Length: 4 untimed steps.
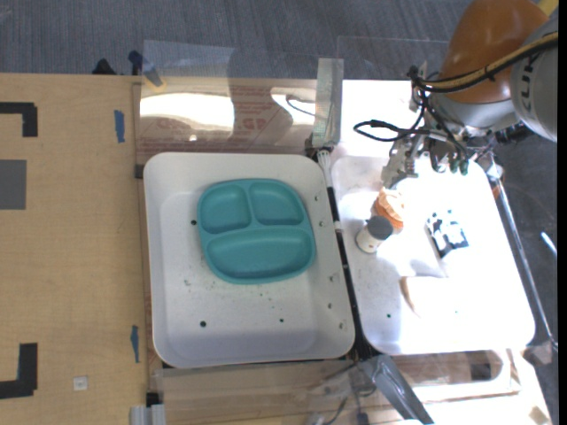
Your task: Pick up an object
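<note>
Orange object [388,209] below gripper [400,162]

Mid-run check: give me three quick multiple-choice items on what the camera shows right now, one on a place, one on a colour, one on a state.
1. Where does the divided plate lie?
A. In the left bin
B. In the right bin
C. On the cardboard sheet

2. What colour is that plate?
A. Red
B. Teal
C. Yellow

3. Where does the claw hang?
A. Over the left bin
B. Over the right bin, above the orange object
C. Over the cardboard sheet

Key:
1 A: the plate rests on the floor of the left bin.
2 B: its three compartments are all teal.
3 B: the arm reaches in from the right and the claw sits at the far end of the right bin, just beyond the orange object; the grey-capped piece lies nearer the camera.
</note>
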Tool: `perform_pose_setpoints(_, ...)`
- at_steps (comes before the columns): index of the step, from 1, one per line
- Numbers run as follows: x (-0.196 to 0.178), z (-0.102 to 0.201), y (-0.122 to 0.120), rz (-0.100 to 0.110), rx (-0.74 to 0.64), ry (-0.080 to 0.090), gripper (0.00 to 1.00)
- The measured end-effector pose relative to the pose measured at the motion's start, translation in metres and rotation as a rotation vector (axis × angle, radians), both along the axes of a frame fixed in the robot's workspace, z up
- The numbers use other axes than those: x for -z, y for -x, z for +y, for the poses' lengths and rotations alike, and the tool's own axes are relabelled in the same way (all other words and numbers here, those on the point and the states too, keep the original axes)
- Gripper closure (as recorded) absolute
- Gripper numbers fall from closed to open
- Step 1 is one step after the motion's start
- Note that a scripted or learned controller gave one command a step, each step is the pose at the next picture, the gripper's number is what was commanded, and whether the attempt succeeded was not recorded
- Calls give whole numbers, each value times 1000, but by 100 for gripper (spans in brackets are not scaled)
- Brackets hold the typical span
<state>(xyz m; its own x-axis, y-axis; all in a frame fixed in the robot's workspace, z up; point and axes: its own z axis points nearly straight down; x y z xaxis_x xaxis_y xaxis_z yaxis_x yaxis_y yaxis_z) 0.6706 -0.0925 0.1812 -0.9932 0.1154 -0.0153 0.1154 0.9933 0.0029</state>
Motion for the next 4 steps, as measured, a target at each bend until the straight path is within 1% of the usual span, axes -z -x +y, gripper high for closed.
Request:
perform_pose_setpoints(1,-6,59,53,12,298,-3,100)
perform_pose_setpoints(2,-70,125,54,1,245,-6,100)
perform_pose_setpoints(3,-109,82,91,5,-163,4,100)
perform_pose_setpoints(4,-89,110,122,9,-815,7,100)
